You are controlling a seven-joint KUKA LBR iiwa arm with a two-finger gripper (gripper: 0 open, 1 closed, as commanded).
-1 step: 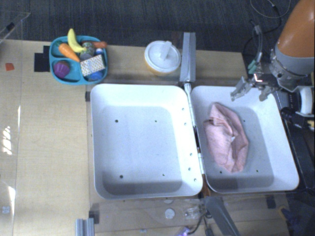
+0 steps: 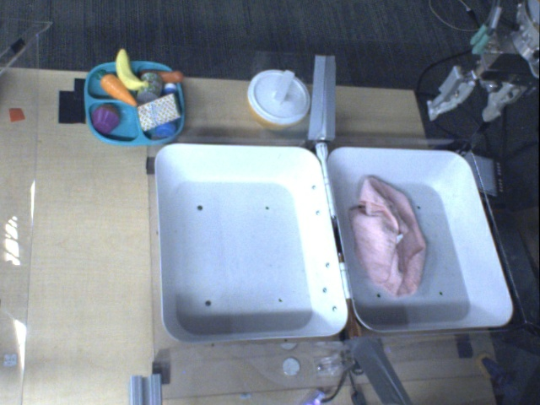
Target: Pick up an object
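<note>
The gripper [image 2: 474,93] sits at the top right corner, its jaws spread and holding nothing. A crumpled pink cloth [image 2: 388,234], soft and folded, lies in the right bin [image 2: 494,251].

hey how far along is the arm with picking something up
Nothing looks done: the pink cloth lies crumpled in the right bin. The gripper is open beyond that bin's far right corner, holding nothing. Left: reach over the cloth, descend, grasp and lift.
</note>
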